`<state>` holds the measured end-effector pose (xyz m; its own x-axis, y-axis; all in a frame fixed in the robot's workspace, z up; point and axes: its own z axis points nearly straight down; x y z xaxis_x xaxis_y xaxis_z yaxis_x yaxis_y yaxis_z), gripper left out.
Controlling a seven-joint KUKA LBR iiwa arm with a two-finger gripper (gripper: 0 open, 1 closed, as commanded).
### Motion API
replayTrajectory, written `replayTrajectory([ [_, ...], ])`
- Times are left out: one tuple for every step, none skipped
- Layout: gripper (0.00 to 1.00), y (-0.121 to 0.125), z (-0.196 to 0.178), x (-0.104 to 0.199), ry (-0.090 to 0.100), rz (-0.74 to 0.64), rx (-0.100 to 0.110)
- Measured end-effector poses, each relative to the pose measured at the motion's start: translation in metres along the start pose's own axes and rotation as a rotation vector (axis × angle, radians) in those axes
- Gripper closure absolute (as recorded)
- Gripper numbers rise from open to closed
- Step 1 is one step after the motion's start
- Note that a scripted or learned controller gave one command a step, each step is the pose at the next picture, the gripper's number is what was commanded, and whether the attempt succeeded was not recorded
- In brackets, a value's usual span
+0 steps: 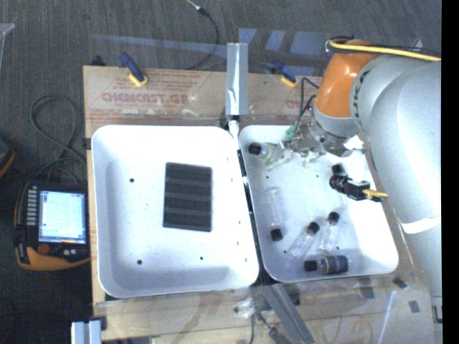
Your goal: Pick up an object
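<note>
The right bin [384, 253] holds several small clear vials with black caps. One vial [259, 150] lies at the far left corner, and a long clear one [273, 205] lies along the left wall. Two more vials [306, 238] [330, 228] lie near the front, with a darker vial [326, 264] on its side by the front wall. My gripper [297, 146] hangs low over the far part of this bin, just right of the corner vial. No vial is visibly held in it. A black ribbed rectangular block [188, 196] lies flat in the middle of the left bin [115, 264].
The grey arm with its orange band [341, 88] covers the right bin's far right corner. A metal post [233, 77] stands behind the wall between the bins. A handheld controller [54, 224] sits on the floor to the left of the bench.
</note>
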<state>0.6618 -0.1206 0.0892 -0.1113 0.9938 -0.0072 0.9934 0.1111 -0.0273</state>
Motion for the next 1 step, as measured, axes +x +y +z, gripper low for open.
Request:
replayTrajectory([
  [1.00, -0.0019, -0.0084, 0.0020, 0.006, -0.003, 0.012],
])
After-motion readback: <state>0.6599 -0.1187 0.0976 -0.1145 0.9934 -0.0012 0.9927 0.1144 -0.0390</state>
